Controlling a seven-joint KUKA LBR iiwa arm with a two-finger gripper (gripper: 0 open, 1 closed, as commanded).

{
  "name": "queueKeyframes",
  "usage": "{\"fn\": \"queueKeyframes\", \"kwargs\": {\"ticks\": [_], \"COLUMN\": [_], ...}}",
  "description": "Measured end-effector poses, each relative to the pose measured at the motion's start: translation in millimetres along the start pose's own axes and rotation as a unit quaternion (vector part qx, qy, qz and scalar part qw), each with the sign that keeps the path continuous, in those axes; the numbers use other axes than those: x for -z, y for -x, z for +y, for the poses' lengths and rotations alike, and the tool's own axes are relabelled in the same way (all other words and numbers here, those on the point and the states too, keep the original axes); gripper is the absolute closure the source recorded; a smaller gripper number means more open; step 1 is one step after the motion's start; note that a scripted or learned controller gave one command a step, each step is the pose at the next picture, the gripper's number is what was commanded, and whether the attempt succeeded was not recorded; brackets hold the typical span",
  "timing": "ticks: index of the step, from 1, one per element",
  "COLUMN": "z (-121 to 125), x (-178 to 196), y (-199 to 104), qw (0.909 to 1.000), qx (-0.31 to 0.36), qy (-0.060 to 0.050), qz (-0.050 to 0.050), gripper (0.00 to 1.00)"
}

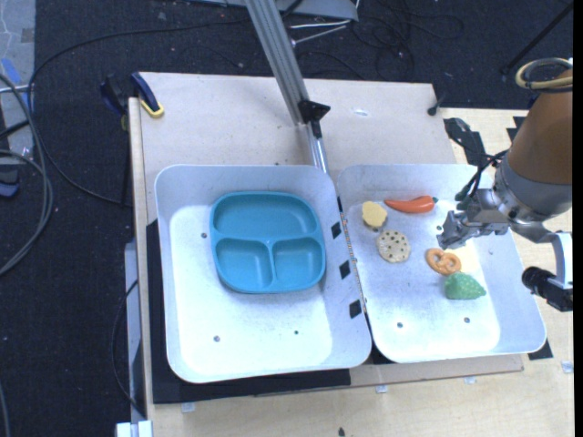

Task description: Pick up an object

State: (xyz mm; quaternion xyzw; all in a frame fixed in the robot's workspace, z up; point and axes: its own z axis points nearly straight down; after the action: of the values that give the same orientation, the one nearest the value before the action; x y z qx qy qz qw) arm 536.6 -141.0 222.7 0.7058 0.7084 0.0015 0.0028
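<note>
Your gripper (449, 235) hangs low over the right bin (510, 330), just above the pretzel (444, 261); you cannot tell from this angle how its tips stand, and nothing shows between them.

Five small food items lie in that bin, one of each. The pretzel, orange-brown and looped, sits directly below the tool, nearly touching it in the view. The green broccoli-like piece (465, 287) lies just beyond the pretzel, further down and slightly to the arm's side. The red chili pepper (411, 205) lies up and to the left of the tool, its long axis nearly level across the view, thick end left, thin tip pointing right toward the gripper. The pale yellow piece (374, 214) rests further left, beside the pepper's thick end. The speckled cookie (393, 246) sits left of the tool, between the yellow piece and the pretzel.

Well away to the left, the second bin (182, 335) holds one blue divided plate (269, 242) with three compartments, its long compartment on the far side.
</note>
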Motion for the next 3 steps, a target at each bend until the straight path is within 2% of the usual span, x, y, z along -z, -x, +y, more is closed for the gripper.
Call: {"fn": "queueKeyframes", "kwargs": {"ticks": [1, 3], "z": [1.3, 41.1], "x": [23.3, 24.8], "y": [0.0, -109.9], "qw": [1.0, 1.0], "qx": [0.0, 0.002], "qy": [-0.001, -0.002], "qz": [0.0, 0.002], "gripper": [1.0, 1.0]}}
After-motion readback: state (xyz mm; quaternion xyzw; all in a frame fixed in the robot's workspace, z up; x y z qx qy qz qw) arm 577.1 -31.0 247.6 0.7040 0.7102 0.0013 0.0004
